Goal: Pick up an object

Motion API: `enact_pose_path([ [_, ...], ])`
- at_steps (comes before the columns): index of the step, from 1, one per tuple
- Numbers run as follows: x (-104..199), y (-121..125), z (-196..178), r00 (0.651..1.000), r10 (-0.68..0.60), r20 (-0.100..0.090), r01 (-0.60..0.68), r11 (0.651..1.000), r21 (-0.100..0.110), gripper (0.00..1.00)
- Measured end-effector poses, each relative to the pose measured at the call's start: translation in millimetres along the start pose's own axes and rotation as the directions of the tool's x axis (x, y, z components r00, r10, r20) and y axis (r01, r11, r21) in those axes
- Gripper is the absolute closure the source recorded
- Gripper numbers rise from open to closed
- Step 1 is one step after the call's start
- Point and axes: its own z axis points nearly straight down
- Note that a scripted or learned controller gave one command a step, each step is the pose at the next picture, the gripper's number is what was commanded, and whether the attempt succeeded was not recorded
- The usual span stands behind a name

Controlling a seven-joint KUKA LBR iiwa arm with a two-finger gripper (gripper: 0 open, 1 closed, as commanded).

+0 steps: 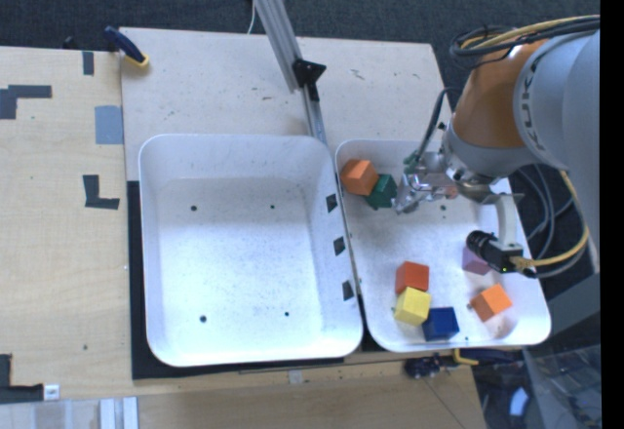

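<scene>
While nothing is lifted yet, the pick-up looks only begun; places below are given relative to the right bin.

camera view
- right bin (531, 334): the smaller white tray on the surface (205, 91), touching the larger left bin (156, 252) along its left wall.
- arm (526, 105): grey with an orange band, reaching over the right bin's upper right corner.
- gripper (417, 191): low over the upper part of the right bin, just right of the green block.
- fingers: cannot tell whether spread or pressed together; the metal parts blur into one another.
- green block (382, 191): in the right bin's upper left part, touching or almost touching the gripper on one side and the orange block on the other.
- orange block (358, 176): upper left corner of the right bin, beside the wall.
- red block (412, 276): lower middle of the right bin, resting against the yellow block (412, 305).
- blue block (441, 322): near the right bin's lower wall, just right of the yellow one.
- second orange block (491, 301): lower right part of the right bin, apart from the rest.
- purple piece (475, 264): by the right wall, partly hidden by a black fitting.
- done, by my judgement: the approach to a likely target, the green block.
- left: closing on a block, then raising it clear of the right bin; no block shows between the fingers.
</scene>
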Motion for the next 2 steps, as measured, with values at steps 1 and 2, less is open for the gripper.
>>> enact_pose_path([
  [1, 0.0, 1.4, -63.8, 1.000, 0.000, 0.001, 0.000, 1.000, -0.001, 1.00],
  [2, 0.2, 1.5, -64.0, 1.000, 0.001, 0.000, -0.001, 1.000, 0.006, 1.00],
])
